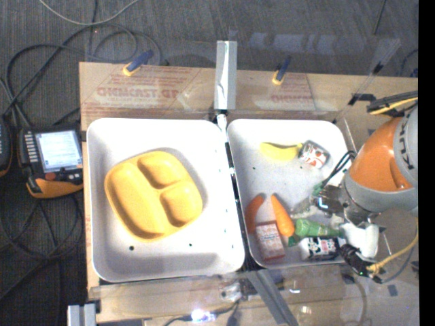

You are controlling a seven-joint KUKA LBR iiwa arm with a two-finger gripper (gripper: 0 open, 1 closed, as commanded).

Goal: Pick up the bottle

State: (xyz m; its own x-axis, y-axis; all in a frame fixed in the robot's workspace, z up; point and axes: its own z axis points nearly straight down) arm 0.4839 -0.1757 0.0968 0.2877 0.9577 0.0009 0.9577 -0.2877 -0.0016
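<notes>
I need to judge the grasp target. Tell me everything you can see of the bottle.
The bottle lies on its side in the right bin, near its front edge. It looks like orange-red plastic, narrow neck pointing away from the front, with a pale label on its lower body; the print is too blurred to read. The carrot lies right alongside it, seemingly touching. The arm is off to its right.

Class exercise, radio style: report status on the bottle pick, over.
Gripper low in right bin, fingers unclear. Bottle lying flat, not held. Carrot touching bottle; green item beside.

floor: grey carpet (pixel 204 12) | cables (pixel 61 19) strewn | bench (pixel 163 87): brown board
</notes>
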